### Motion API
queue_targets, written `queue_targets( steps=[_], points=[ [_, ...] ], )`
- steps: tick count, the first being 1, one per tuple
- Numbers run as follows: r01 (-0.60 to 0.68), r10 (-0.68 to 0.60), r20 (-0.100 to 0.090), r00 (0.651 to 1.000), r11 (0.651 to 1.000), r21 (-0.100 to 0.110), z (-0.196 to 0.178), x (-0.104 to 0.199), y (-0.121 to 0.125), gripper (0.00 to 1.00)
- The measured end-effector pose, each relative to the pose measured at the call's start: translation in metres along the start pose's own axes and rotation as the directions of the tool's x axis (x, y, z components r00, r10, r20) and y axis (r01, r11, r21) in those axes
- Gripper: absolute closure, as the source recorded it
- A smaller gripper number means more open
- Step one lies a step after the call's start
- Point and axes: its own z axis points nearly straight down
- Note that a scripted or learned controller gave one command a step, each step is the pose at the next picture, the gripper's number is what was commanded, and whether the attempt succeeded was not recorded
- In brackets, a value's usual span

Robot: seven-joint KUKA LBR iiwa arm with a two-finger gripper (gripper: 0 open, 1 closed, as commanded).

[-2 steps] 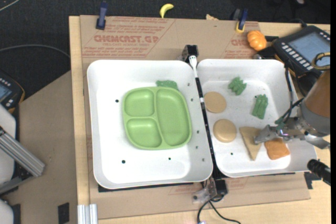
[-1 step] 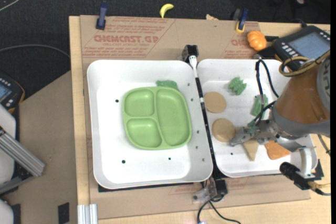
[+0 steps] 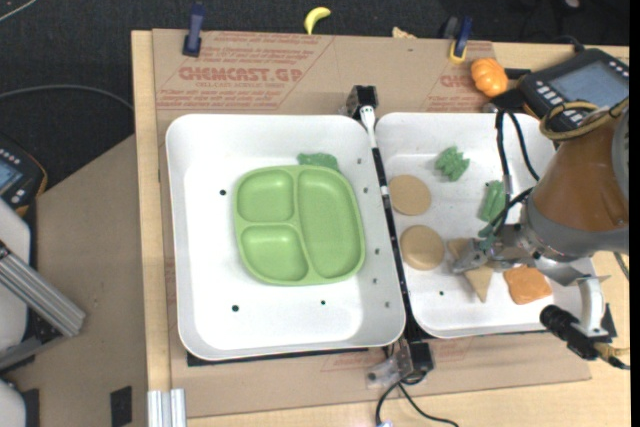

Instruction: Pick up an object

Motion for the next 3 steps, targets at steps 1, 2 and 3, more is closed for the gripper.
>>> queue_targets(
  steps=[1, 2, 3],
  points=[
    [0.014, -0.014, -0.003, 1.000, 1.000, -0.014, -0.096, 0.098, 0.058, 1.00],
    [0.007, -0.007, 0.000, 1.000, 1.000, -0.005, -0.090, 0.137, 0.124, 1.00],
    [0.009, -0.009, -0.004, 1.000, 1.000, -0.008, -0.172, 0.197, 0.086, 1.00]
  ],
)
